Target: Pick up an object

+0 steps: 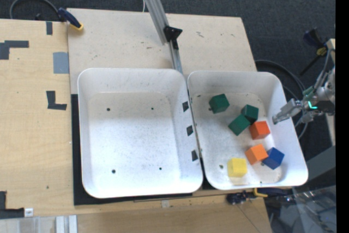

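Note:
The right bin (272, 84) holds several small blocks. One green cube (218, 102) lies toward its back left. Two more green blocks (250, 112) (239, 124) sit together near the middle, with an orange cube (260, 129) touching them on the right. Nearer the front lie a second orange cube (256, 153), a blue cube (274, 157) and a yellow cube (237, 167). My gripper (287, 110) hangs over the bin's right rim, to the right of the blocks, with nothing seen in it.
The left bin (87, 117) stands beside the right one, their rims meeting at the middle. A slanted metal rail (155, 5) runs down to the bins' back edge. Cables lie on the dark floor at the right.

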Tool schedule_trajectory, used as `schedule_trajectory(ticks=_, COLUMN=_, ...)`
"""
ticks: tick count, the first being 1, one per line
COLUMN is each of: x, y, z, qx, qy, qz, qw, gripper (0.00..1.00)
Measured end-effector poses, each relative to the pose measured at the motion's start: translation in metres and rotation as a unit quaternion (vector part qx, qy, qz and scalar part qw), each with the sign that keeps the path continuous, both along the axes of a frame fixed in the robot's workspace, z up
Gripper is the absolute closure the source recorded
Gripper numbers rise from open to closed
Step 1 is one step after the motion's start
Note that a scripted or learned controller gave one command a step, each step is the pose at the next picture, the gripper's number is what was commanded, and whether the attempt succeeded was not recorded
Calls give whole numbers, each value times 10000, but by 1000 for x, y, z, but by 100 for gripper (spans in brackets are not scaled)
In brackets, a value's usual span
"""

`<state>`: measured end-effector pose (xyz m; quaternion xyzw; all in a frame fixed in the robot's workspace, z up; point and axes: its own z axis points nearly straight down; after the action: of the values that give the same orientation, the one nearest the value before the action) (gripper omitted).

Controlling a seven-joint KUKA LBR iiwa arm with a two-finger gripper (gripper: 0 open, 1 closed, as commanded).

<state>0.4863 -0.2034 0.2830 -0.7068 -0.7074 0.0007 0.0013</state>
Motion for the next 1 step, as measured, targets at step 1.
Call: schedule_trajectory(ticks=1, x=0, y=0, z=1, qx=-3, qy=-8, qz=3, qw=10000, gripper=0)
